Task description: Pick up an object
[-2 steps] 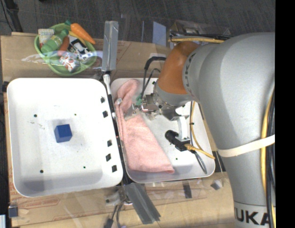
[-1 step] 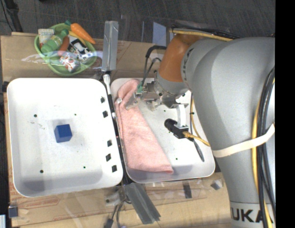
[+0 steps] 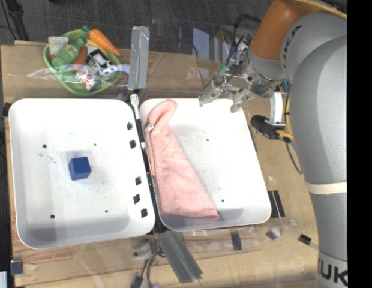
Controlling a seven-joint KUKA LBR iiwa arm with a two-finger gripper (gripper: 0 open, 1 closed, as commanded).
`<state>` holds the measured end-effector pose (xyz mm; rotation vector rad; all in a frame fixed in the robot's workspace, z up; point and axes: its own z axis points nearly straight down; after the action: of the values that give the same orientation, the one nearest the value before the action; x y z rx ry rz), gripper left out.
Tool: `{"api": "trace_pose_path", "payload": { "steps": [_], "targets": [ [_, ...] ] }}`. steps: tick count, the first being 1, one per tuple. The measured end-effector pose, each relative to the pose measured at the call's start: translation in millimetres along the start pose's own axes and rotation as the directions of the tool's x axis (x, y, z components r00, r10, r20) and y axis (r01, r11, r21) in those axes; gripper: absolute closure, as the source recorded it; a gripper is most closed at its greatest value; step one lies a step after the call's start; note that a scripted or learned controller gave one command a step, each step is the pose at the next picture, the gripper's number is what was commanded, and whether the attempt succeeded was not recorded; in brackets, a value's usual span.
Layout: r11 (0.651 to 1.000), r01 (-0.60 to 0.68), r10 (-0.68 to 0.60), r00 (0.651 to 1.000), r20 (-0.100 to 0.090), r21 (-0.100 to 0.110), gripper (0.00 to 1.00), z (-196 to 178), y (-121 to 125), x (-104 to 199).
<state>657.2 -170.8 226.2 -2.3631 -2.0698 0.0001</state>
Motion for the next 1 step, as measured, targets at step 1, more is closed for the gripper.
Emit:
{"api": "trace_pose_path", "payload": {
  "steps": [1],
  "targets": [
    [1.0, 0.017, -0.017, 1.0, 0.0, 0.007, 0.0, 84.1, -98.8, 10.9]
  ]
}}
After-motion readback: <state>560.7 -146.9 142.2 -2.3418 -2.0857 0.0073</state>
